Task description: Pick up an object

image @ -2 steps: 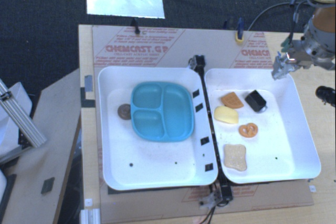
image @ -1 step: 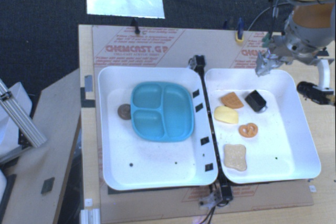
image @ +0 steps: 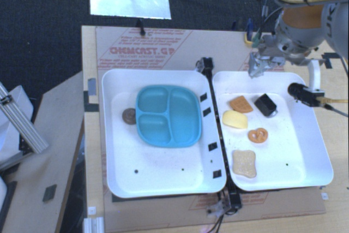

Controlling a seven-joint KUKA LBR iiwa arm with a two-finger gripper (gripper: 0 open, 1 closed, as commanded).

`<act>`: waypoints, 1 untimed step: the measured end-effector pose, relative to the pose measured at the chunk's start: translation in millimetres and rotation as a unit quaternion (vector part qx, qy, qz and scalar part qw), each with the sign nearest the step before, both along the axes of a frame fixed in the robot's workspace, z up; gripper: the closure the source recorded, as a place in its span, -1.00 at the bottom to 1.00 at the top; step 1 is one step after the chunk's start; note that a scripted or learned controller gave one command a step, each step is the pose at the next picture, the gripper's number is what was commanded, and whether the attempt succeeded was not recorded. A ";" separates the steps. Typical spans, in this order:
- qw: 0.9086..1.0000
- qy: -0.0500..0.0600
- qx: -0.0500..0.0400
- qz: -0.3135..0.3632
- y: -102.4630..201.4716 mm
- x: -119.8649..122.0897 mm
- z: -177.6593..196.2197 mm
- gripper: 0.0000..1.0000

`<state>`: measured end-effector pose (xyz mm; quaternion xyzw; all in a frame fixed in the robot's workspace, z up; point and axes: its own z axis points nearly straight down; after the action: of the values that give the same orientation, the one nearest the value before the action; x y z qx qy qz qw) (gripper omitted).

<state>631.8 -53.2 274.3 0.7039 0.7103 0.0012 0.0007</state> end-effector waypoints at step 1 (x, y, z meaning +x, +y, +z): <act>1.000 0.000 0.000 0.000 47.0 1.4 -1.2 1.00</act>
<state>633.3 -6.2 273.0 0.7038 0.7104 0.0012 0.0007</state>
